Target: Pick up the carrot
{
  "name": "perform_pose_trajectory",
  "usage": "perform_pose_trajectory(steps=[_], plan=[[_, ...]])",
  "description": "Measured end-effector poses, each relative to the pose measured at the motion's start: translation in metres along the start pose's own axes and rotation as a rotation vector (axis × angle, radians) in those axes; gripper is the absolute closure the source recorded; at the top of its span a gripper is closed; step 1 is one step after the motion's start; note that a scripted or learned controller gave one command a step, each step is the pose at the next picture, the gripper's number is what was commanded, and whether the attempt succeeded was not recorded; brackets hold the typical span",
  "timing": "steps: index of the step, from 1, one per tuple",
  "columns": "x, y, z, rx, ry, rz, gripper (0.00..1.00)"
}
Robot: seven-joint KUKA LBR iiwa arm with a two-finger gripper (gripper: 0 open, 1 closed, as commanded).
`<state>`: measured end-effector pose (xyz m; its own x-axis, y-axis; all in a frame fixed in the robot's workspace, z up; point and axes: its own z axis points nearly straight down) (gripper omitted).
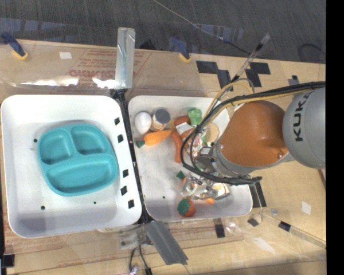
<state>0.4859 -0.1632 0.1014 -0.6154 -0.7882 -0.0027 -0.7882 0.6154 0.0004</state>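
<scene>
Hovering low in the right bin (160, 202), my gripper (202, 186) sits below the carrot (157, 137); finger state I cannot tell. I should shift up-left and straddle its middle.

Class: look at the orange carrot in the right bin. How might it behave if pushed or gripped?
The carrot looks like smooth, rigid toy plastic, so probably light and slippery. Its rounded, tapered body may roll or pivot when nudged, likely into the white egg close beside it.

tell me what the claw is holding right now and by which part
It cannot be told. The claw sits low among small items near the right bin's front edge, while the carrot lies apart, up by the white egg.
</scene>
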Motion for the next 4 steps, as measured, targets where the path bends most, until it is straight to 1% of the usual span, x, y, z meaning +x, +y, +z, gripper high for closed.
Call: perform_pose_trajectory(steps=[1,2,3,4], plan=[[0.029,-0.033,-0.123,0.012,0.001,0.005,1.0],[0.028,-0.031,-0.119,0.003,0.002,0.004,0.0],[-0.011,-0.014,0.01,0.0,0.001,-0.112,0.0],[-0.071,0.022,0.011,-0.004,0.002,-0.042,0.0]])
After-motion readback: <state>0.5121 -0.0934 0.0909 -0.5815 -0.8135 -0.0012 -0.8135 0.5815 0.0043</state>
